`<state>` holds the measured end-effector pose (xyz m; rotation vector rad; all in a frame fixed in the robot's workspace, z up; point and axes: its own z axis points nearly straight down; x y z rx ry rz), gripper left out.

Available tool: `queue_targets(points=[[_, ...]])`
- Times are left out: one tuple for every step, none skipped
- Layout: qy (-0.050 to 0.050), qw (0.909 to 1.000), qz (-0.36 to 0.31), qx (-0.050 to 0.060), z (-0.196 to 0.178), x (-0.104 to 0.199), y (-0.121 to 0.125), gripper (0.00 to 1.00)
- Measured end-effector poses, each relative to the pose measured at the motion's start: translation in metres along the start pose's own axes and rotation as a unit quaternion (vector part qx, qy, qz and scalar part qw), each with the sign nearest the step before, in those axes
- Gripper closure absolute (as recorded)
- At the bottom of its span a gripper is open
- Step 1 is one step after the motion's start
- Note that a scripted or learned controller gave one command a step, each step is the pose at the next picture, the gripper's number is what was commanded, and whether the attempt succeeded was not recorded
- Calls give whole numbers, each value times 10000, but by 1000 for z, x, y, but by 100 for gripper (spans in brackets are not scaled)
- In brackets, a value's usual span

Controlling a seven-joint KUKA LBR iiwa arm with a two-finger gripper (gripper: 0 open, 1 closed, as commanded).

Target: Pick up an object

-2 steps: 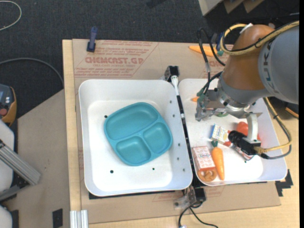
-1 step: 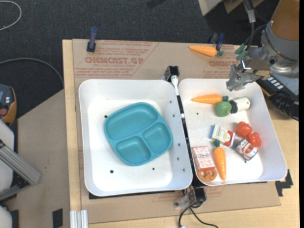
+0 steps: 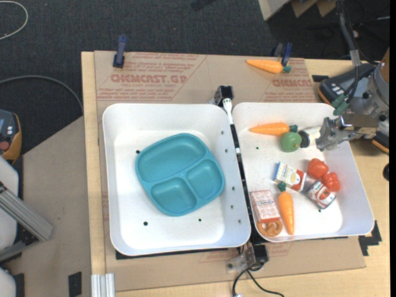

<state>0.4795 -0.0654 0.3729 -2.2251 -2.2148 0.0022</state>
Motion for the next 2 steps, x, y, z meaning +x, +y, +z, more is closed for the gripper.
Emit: queue_targets(points=[[16, 9999, -91, -74, -84, 108, 2, 100], [-1, 10000, -44, 3, -72, 137, -1, 100]])
